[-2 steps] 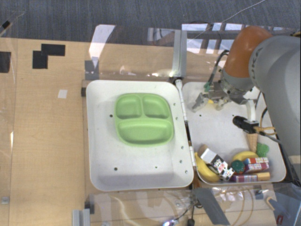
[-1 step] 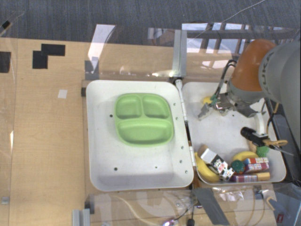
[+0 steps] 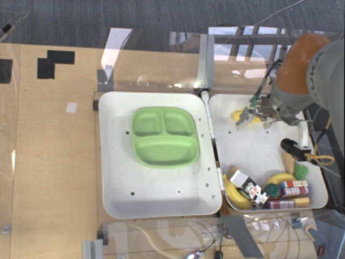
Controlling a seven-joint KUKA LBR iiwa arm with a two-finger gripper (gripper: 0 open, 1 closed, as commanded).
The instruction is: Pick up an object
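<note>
Background here is pretty plain: dark grey carpet floor runs across the top, with a thin pale cable trailing over it at the upper right. The bench is light wood, kind of plywood-looking, with a few black tape marks near its upper left corner and one small grey patch just below them. Clear plastic sheeting stands along the far side and catches bright glare from overhead light. Metal brackets hold it up.

Green tray, white bins.
</note>
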